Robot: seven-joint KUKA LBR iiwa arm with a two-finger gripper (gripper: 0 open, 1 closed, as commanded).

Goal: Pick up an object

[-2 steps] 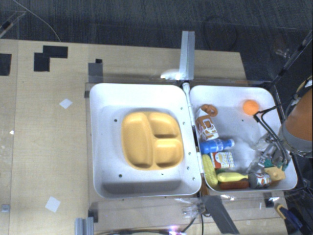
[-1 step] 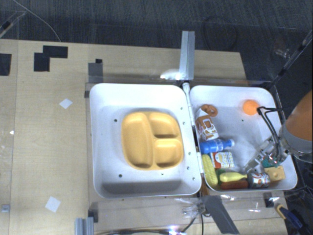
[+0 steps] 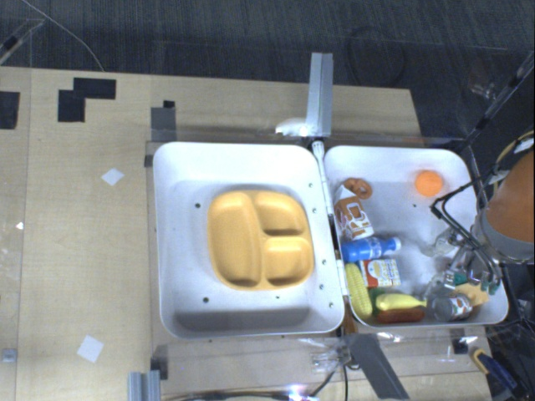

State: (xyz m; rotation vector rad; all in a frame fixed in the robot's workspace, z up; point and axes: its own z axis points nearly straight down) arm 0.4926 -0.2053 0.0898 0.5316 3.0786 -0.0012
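The right bin [image 3: 393, 170] holds several small items. An orange ball [image 3: 429, 183] lies near its far right corner. Along the left wall sit a brown pretzel-like piece [image 3: 358, 187], a small carton [image 3: 353, 217], a blue bottle [image 3: 369, 249], a red and green can [image 3: 384, 272], a yellow corn cob [image 3: 358, 291] and a yellow and red piece [image 3: 398, 305]. My gripper [image 3: 458, 293] is low in the bin's near right corner, under the orange band [image 3: 510, 207]. It stands to the right of the yellow and red piece, and a small yellowish bit [image 3: 476, 291] shows beside it.
The left bin [image 3: 175, 224] holds a yellow compartment tray [image 3: 257, 238]. A metal post [image 3: 320, 94] rises behind the divider between the bins. Black cables [image 3: 456, 203] loop from the wrist over the right bin. Wooden bench lies to the left.
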